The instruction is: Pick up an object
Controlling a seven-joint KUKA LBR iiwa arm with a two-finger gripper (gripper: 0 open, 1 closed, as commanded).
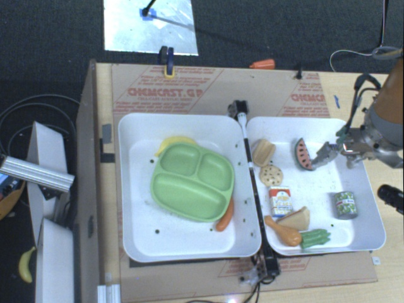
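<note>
The cardboard on the tabletop reads "CHEMCAST GP" in red. In the right bin, the gripper hovers just beside a melon slice; whether its fingers are spread, I cannot tell. The left bin holds a green plastic tray with compartments.

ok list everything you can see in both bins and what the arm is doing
green divided plate: 1, green, left bin
yellow item: 1, under the plate's top edge
carrot: 1, orange, plate's lower right
watermelon slice: 1, red and green, right bin top
bread piece: 1, tan, right bin upper left
cookie: 1, speckled
small carton: 1, red and white
green can: 1, right side
drumstick: 1, orange-brown
green vegetable: 1, front edge
claw: 1, grey, beside the watermelon
</note>
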